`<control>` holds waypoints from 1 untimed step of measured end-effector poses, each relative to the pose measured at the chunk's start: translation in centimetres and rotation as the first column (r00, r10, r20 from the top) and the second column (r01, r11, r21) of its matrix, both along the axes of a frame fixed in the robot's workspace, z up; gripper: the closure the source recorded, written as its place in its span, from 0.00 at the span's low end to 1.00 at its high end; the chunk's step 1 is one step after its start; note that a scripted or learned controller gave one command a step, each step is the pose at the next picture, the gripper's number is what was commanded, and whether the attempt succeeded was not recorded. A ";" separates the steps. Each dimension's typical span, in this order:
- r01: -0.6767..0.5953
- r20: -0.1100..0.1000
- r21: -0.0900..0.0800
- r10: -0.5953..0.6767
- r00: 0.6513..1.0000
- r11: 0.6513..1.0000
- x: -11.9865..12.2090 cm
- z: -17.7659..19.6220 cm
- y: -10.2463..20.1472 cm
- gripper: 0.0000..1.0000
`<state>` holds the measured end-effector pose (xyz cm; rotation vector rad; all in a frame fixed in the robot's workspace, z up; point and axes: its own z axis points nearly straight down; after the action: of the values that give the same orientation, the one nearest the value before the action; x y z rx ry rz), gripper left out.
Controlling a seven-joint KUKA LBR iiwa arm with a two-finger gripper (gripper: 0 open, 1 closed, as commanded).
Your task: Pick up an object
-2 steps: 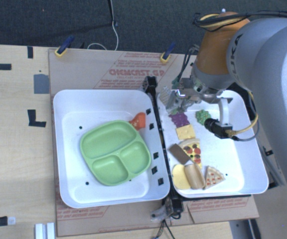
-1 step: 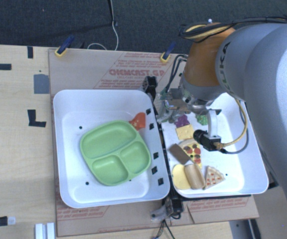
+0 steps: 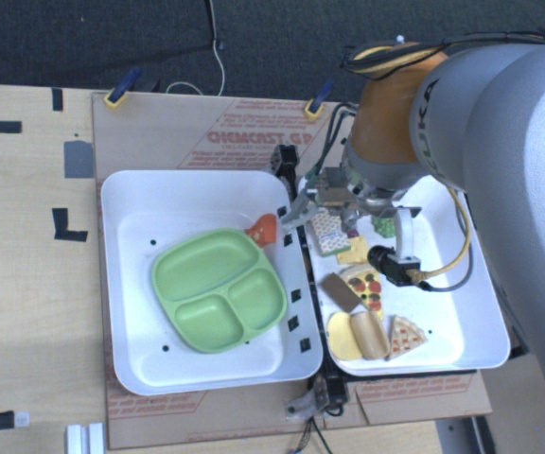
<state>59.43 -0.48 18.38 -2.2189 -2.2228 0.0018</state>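
My gripper (image 3: pixel 337 212) hangs over the upper left part of the right bin (image 3: pixel 481 296), close to the divider between the bins. Directly under it lies a small checkered grey-and-white piece (image 3: pixel 328 234), with a yellow cheese-like wedge (image 3: pixel 355 251) beside it. A green piece (image 3: pixel 384 225) peeks out by the wrist. Lower in that bin are a brown bar (image 3: pixel 342 292), a topped pizza-like square (image 3: pixel 366 287), a bun (image 3: pixel 367 334) on a yellow disc (image 3: pixel 341 338), and a pizza slice (image 3: pixel 406 335).
The left bin (image 3: pixel 131 206) holds a green divided plate (image 3: pixel 218 288) and a small orange piece (image 3: pixel 263 228) at its upper right. The arm's grey body and orange band cover the right bin's far side. A black cable connector (image 3: pixel 393 266) hangs over the toys.
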 end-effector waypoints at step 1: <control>0.006 0.000 -0.002 -0.006 1.000 1.000 0.0 0.0 -5.5 0.00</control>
<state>59.43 -6.00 18.41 -2.2263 -2.2179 0.0046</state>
